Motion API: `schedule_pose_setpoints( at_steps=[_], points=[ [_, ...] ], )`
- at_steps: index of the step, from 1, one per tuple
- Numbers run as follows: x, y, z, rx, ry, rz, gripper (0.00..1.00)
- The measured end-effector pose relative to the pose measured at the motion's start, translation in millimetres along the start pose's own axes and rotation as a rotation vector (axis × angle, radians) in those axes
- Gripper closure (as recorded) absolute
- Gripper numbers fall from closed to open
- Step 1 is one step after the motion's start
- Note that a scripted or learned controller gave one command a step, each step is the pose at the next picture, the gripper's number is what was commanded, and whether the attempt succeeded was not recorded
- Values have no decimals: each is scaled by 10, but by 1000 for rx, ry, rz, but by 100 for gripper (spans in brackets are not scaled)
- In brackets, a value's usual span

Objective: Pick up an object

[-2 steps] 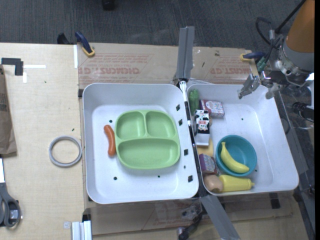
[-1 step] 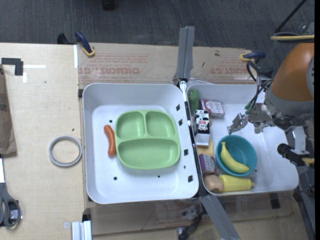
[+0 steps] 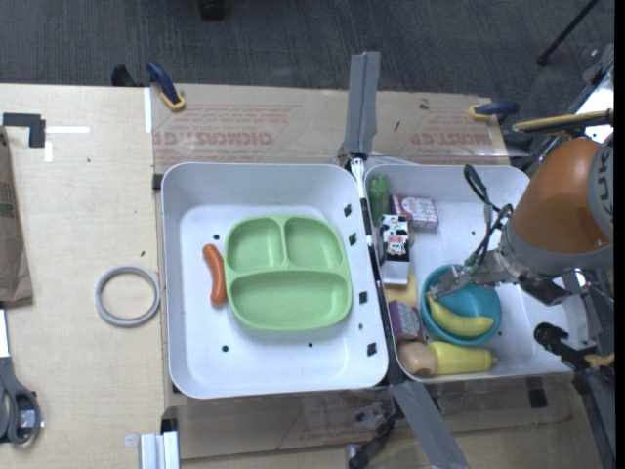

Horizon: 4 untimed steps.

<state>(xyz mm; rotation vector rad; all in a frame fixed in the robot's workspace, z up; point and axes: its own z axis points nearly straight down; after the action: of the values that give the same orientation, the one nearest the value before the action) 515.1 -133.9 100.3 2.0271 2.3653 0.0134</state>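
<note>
Camera view has your arm [image 3: 562,208] leaning in from the right edge, wrist angled down-left over the right bin [image 3: 444,172]. Your gripper [image 3: 451,283] sits low at the blue bowl's [image 3: 480,307] left rim; whether it's clenched or released, you can't tell. Banana [image 3: 459,320] lies in that bowl, just below-right of the gripper.

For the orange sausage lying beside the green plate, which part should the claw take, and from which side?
Probably grip the orange sausage across its middle, coming straight down. It lies flat on the left bin's floor with its long axis toward and away from the camera; the green plate crowds its right side, so fingers need care there.
</note>
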Motion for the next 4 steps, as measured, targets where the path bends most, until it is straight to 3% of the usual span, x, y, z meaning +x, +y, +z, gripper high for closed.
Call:
schedule_pose_setpoints(
  at_steps=[1, 2, 3, 4],
  points=[
    [-219, -1, 89, 24, 14, 14, 0],
    [-327, 7, -36, 12, -9, 24, 100],
    [-708, -417, 52, 15, 9, 61, 100],
    [-687, -431, 77, 22, 13, 58, 0]
  ],
)
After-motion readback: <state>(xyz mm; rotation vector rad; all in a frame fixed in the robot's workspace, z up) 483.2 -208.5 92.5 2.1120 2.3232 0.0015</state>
